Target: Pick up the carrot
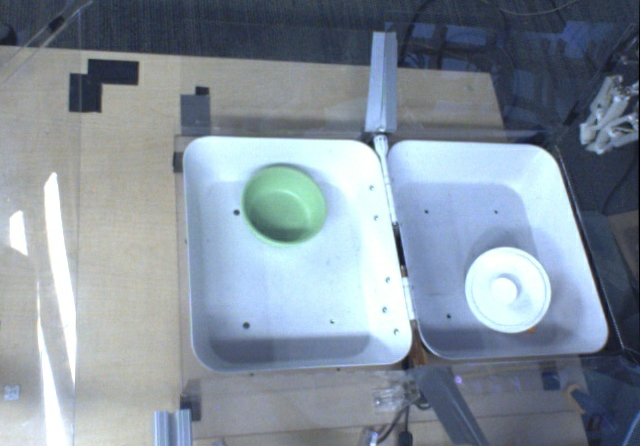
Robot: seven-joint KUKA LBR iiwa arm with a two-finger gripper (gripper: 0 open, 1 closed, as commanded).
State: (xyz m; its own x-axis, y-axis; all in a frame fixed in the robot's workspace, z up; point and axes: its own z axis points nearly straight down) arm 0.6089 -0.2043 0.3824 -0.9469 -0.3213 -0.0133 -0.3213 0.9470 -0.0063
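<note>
You had a wide wooden bench [110, 264] in front of you, with two white bins side by side on it. The left bin [300, 334] held a green bowl [285, 204], sitting open side up near its top left part. The right bin [450, 204] held a round white dish [508, 289] with a knob in its middle, near its bottom right corner. A thin metal bar [382, 84] stood at the top of the gap between the bins.

You could not tell where the carrot lay. There was a faint warm tint at the lower edge of the white dish, but it was too small to be sure of. My guess was that the carrot could be tucked under or behind that dish. You also could not tell how the gripper's jaws stood, or if they had hold of anything.

So the step in hand looked like finding the carrot, and nothing of the task looked done yet. To do it well, you should have looked hard before you reached. If you went to the white dish, you should have come down slowly and straight, with the jaws wide, and stayed off the bin wall close by. You should have grabbed the carrot across its thin side, not the dish. The dish looked smooth and could slide.
</note>
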